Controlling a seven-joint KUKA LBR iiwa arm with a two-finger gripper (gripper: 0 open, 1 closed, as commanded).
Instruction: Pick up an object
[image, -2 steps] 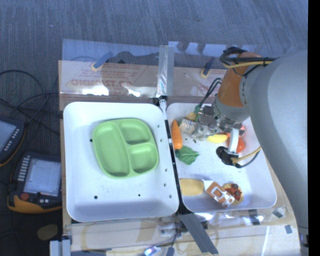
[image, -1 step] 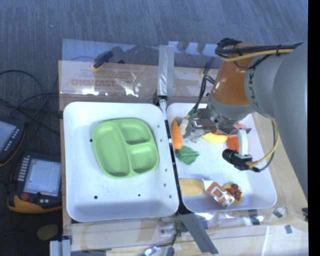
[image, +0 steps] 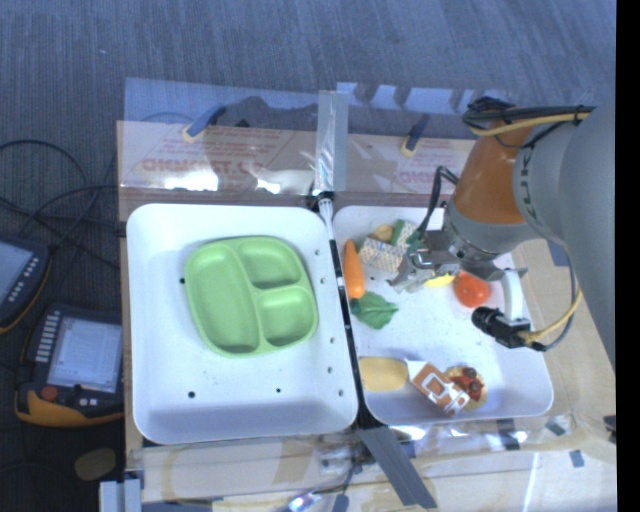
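Nearest the camera, along the near wall of the right bin (image: 500, 408), lie a pale yellow bun-like piece (image: 382, 374) and, just to its right, a slice of toy pizza (image: 450, 386) with an orange-and-white patterned edge. Farther in, a green leaf (image: 375, 309) sits beside an orange carrot (image: 353, 270) that rests against the divider between the bins. A small tan cracker-like block (image: 379, 252) lies beyond the leaf, and a red tomato (image: 473, 290) sits to the right. The left bin (image: 160, 400) bears a green sectioned plate (image: 251, 293).

The gripper (image: 418, 268) hangs low over the far middle of the right bin, near the cracker block and above a yellow scrap (image: 439, 282). I judge this the reaching step: nothing can be seen between the fingers, so no object is held. How far apart they stand I cannot tell, as the wrist body and glare blur them together. The next move likely calls for settling squarely over one item, probably the block or the yellow scrap, then closing and lifting.

Something greenish (image: 400, 231) past the block is half covered by the wrist and too small to name. The arm's bulk hides the bin's far right corner.
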